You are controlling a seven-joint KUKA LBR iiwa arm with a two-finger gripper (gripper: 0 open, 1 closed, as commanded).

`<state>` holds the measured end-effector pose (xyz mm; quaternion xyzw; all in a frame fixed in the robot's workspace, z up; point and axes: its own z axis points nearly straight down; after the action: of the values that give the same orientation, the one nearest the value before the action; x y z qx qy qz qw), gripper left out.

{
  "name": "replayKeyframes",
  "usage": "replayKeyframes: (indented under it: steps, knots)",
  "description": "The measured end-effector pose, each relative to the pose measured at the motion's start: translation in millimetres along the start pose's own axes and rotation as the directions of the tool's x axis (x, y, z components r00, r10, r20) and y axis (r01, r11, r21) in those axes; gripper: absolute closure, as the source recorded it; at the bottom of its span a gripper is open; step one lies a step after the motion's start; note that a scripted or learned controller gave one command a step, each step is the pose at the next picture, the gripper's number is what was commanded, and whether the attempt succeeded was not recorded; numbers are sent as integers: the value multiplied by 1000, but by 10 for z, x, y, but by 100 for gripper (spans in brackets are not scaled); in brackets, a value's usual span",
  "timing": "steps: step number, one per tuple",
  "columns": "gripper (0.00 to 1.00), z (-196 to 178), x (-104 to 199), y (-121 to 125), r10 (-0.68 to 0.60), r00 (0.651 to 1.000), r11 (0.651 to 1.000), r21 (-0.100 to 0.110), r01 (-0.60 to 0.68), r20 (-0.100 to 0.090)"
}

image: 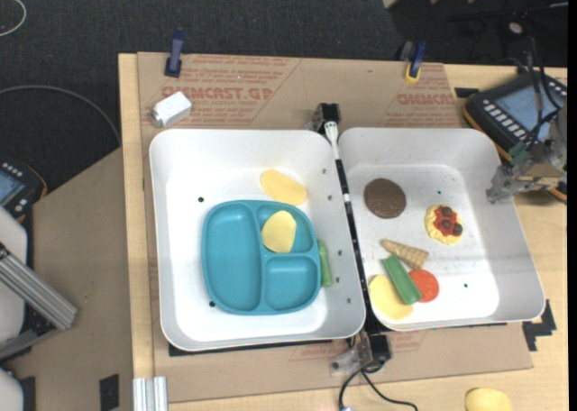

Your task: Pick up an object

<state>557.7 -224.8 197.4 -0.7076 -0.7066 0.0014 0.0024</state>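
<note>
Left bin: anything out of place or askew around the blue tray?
A green piece sits wedged between the blue tray and the left bin's right wall, mostly hidden. One yellow chip lies in a tray compartment, another loose beside it. No spills or damage.

We see the left bin (171, 220) holding a divided tray (236, 265); the right bin (478, 157) holds a cookie (385, 197) behind a cone (405, 252)
</note>
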Motion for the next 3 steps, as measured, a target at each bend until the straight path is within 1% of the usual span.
replayKeyframes:
  steps: [1, 2, 3]
  knots:
    - [100, -946, 492, -246, -6, 1000, 1000, -13, 6, 3]
    - [100, -251, 36, -163, 2, 1000, 1000, 0, -2, 0]
    - [100, 105, 13, 571, -4, 1000, 1000, -11, 4, 5]
